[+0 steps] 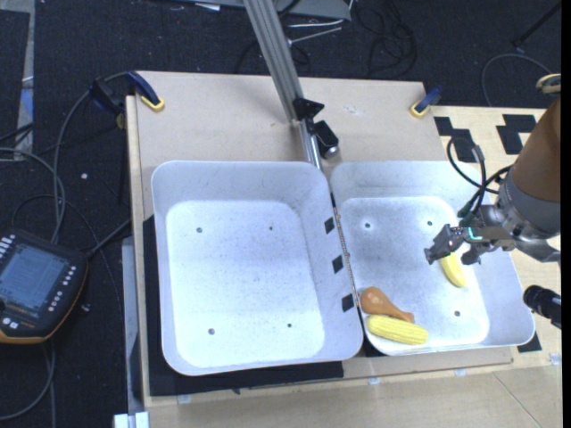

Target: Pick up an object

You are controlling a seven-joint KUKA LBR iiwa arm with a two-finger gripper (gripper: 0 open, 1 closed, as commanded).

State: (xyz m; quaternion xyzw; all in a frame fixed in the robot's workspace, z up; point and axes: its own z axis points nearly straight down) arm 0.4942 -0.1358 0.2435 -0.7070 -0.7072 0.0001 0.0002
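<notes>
In the right bin point(406, 212) a small yellow banana-shaped object point(456, 272) lies near the right wall. My gripper point(453, 253) hangs right over its upper end, open, with one dark finger on each side of that end. An orange pear-shaped object point(384, 301) lies near the bin's front left corner. A yellow corn cob point(399, 331) lies just in front of the orange one, touching it, against the front wall.
The left bin point(236, 266) sits side by side with the right one, with black clips point(337, 261) along the shared rim. A slanted metal rail point(284, 69) ends at a clamp behind the bins. A pendant point(31, 283) lies off the bench at left.
</notes>
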